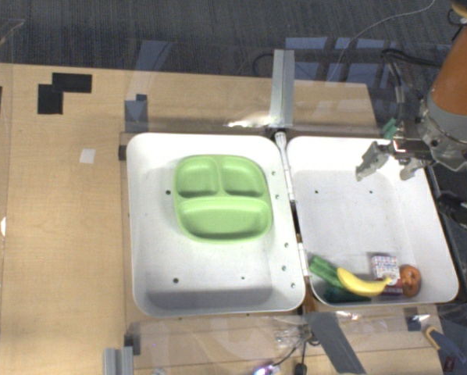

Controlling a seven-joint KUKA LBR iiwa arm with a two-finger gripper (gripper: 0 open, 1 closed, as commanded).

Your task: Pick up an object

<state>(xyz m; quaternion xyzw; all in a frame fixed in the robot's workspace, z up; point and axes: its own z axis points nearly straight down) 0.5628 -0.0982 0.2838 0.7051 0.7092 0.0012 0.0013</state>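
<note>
A yellow banana (361, 283) lies along the near edge of the right bin (351, 209). Beside it on the left is a green vegetable (326, 273). On its right sit a small purple-and-white packet (384, 266) and a red-brown apple (409, 280). My gripper (390, 162) hangs over the far right part of the right bin, well away from these objects. Its two grey fingers are spread apart with nothing between them.
A green divided plate (222, 196) rests in the left bin (155, 233). A metal post (283, 92) stands at the back between the bins. The arm's orange band (460, 73) and cables are at the right edge.
</note>
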